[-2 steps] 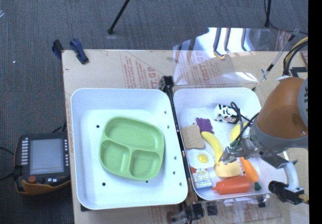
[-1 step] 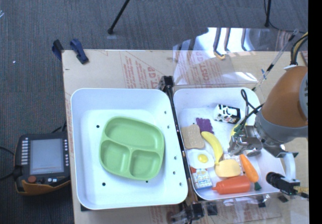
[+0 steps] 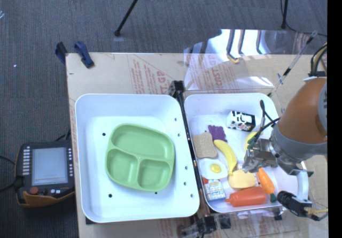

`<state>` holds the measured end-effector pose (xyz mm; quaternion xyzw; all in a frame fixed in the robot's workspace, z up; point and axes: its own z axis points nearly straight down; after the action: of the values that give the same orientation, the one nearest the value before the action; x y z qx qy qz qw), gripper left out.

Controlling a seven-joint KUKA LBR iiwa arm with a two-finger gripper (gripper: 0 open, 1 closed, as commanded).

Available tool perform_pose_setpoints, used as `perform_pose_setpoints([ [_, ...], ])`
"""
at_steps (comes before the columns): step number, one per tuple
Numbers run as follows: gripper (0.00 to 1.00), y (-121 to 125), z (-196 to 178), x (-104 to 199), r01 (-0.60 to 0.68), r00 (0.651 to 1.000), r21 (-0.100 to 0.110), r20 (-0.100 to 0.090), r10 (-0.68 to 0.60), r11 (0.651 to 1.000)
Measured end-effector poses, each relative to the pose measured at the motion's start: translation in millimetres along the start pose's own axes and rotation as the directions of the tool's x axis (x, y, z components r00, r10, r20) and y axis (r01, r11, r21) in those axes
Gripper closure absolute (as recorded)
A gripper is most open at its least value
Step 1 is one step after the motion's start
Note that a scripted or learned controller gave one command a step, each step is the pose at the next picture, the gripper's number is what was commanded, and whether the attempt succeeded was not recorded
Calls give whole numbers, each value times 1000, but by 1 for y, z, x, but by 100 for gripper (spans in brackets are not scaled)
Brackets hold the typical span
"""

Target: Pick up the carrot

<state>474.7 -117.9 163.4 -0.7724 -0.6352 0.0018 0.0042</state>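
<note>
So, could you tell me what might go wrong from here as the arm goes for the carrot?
1. The carrot lies crowded between the yellow cheese-like piece and an orange-red item; the gripper may well catch a neighbour instead.
2. The carrot sits close to the right bin's far right side, partly under the arm, so a descent could hit the wall.
3. The banana lies beside the gripper and may get nudged.

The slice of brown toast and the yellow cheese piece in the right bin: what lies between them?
In the camera view, the yellow banana and the fried egg lie between the toast and the cheese.
</note>
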Motion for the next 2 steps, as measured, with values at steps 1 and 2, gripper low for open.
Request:
perform_pose_setpoints([
  [1, 100, 6, 23, -30, 58, 998, 1, 1, -58, 998],
  [2, 100, 12, 4, 22, 24, 1000, -3, 0, -24, 1000],
])
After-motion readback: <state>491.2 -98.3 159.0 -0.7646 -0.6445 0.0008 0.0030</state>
